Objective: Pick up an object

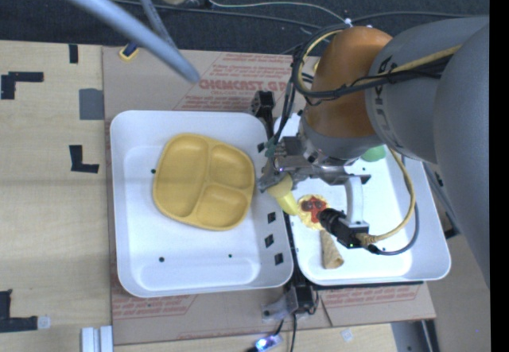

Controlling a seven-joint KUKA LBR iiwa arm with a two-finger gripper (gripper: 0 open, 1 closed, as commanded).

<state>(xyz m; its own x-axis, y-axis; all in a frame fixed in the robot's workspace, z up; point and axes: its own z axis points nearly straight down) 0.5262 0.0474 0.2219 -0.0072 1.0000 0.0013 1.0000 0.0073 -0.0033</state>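
We saw the gripper (280,177) low over the right bin (425,251), by the yellow toy (285,198); we could not tell how its jaws stood. So near the bin's wall, we judged they might strike it or nudge the toy aside.

Two bins sit side by side on the bench. A divided plate (203,181) lies in the left bin (131,247). In the right bin (421,251), a cone (331,249) lies near the front, just right of the shared wall.
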